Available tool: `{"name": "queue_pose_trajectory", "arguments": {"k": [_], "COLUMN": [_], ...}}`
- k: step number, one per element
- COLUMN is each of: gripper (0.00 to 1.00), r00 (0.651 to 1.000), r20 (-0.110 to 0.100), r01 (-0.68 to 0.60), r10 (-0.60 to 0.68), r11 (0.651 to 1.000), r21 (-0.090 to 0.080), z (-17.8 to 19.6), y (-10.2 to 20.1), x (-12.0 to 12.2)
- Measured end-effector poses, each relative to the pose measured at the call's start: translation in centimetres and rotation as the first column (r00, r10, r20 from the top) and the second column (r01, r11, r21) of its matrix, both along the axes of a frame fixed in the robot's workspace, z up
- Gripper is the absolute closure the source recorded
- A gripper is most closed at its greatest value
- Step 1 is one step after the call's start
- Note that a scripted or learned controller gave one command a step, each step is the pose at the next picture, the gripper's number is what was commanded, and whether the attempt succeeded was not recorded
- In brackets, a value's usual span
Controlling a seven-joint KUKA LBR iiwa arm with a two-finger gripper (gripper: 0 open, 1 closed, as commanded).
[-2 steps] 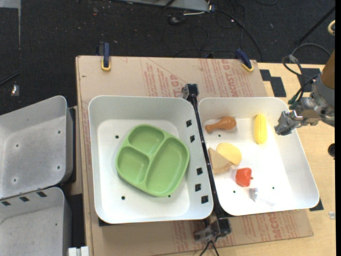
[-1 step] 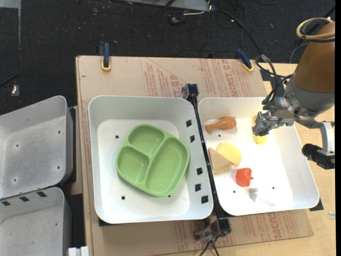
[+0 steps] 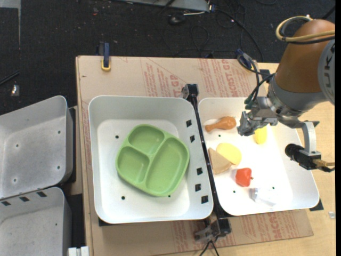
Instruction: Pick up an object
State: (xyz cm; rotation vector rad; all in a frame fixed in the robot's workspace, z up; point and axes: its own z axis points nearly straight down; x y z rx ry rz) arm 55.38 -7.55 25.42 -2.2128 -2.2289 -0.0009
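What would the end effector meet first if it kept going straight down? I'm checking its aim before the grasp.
Probably the small yellow toy piece directly beneath the end effector, in the right bin. Depth is unclear from this slanted view, so it might just miss.

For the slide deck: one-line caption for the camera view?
Grey-and-orange arm's gripper over right white bin of toy food; green divided plastic plate in left white bin.
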Motion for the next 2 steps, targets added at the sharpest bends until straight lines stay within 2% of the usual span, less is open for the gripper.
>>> {"name": "queue_pose_trajectory", "arguments": {"k": [1, 2], "gripper": [1.00, 1.00], "r00": [1.000, 1.000], "r20": [0.000, -0.002], "r01": [-0.001, -0.001], "r10": [0.001, 0.001], "r11": [1.000, 1.000], "r21": [0.001, 0.000], "z": [0.5, -0.8], "y": [5.7, 11.6], "x": [-0.5, 0.1]}}
